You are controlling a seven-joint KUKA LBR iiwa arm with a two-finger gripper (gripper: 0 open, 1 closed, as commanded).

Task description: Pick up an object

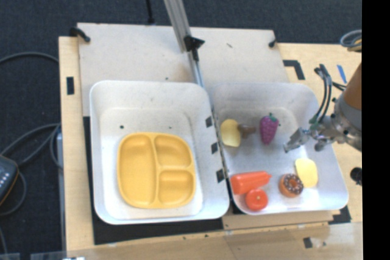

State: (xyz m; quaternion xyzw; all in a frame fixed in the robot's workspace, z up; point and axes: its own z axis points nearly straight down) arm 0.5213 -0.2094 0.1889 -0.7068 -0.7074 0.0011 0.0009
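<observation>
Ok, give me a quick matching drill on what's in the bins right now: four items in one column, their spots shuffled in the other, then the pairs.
Items:
1. yellow divided tray
2. purple grape bunch
3. red tomato
4. chocolate donut

Places:
A. right bin, near edge, just below the orange carrot
B. left bin
C. right bin, touching the pale yellow piece on its left side
D. right bin, toward the far side, left of the gripper

Pairs: 1-B, 2-D, 3-A, 4-C

Yellow plastic divided tray (156, 168); purple toy grape bunch (269, 128) — green-topped; orange toy carrot (250, 179); red toy tomato (256, 200); brown doughnut (291, 185) — speckled; white bins (103, 131).
</observation>
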